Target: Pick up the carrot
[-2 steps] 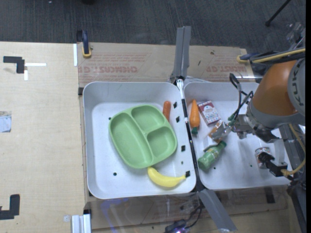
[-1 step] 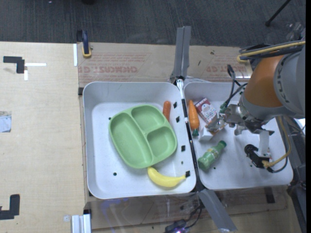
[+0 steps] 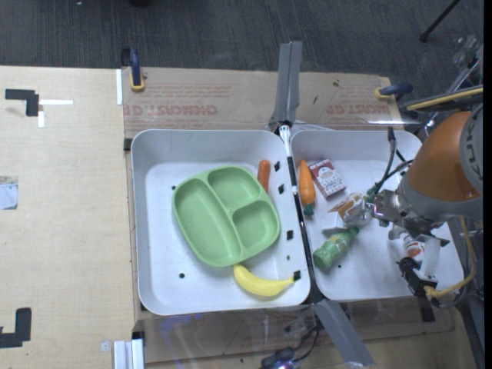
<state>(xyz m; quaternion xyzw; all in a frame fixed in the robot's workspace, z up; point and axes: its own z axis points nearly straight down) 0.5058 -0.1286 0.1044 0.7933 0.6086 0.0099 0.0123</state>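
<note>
Right now the end effector point(image 3: 360, 215) sits low over the right bin point(image 3: 369, 287), at the tip of the grey arm point(image 3: 442, 167) w/ its orange band. Whether it's released or clenched can't be told from this angle, and nothing can be seen grasped in it. Closest item is a green bottle point(image 3: 334, 250), lying tilted just below-left of the end effector, cap end pointing up toward it; touching or not is unclear. Just above-left of the end effector is a small orange packet point(image 3: 351, 203), v. close to it. Off to the other side, under the wrist, lies a small white bottle w/ red markings point(image 3: 413, 246). Further up-left is a red-and-white box point(image 3: 327, 177). The carrot point(image 3: 306, 183) is left of the end effector, past the packet, lying lengthwise along the right bin's left wall, apart from the end effector and beside the box. Across the divider, in the left bin point(image 3: 154, 206), a second slim orange piece point(image 3: 264, 174) lies by the wall, approx. parallel to the carrot. Farther left is a green divided plate point(image 3: 225, 215), and below it a banana point(image 3: 261, 281) near the bin's front edge. Both bins rest on the table point(image 3: 61, 206); blue clamps point(image 3: 132, 64) sit at the table's far edge.
</note>
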